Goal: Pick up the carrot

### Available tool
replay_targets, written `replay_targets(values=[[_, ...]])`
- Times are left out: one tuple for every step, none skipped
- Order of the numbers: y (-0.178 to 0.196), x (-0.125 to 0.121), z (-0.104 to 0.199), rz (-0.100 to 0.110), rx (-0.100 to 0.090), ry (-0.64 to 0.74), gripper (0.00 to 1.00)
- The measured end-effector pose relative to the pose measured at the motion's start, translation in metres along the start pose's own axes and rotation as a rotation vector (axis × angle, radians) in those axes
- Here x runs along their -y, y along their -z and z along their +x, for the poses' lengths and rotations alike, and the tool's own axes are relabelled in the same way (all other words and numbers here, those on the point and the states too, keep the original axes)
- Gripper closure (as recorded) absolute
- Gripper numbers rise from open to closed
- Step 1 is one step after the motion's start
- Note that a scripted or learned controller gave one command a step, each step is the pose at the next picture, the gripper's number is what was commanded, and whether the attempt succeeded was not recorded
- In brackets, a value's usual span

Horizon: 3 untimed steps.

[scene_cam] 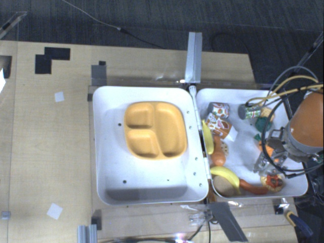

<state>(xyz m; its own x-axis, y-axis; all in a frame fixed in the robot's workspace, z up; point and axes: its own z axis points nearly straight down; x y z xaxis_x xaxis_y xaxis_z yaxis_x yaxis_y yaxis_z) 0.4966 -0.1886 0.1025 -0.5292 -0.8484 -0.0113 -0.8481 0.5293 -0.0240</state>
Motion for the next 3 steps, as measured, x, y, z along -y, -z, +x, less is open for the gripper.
replay_targets(values=[[-0.014, 0.029, -0.032, -0.017, -0.005, 0.344, 1.00], [-0.012, 0.001, 0.010, -0.008, -0.001, 0.758, 1.00], [-0.014, 0.000, 0.010, -0.013, -0.001, 0.757, 0.00]])
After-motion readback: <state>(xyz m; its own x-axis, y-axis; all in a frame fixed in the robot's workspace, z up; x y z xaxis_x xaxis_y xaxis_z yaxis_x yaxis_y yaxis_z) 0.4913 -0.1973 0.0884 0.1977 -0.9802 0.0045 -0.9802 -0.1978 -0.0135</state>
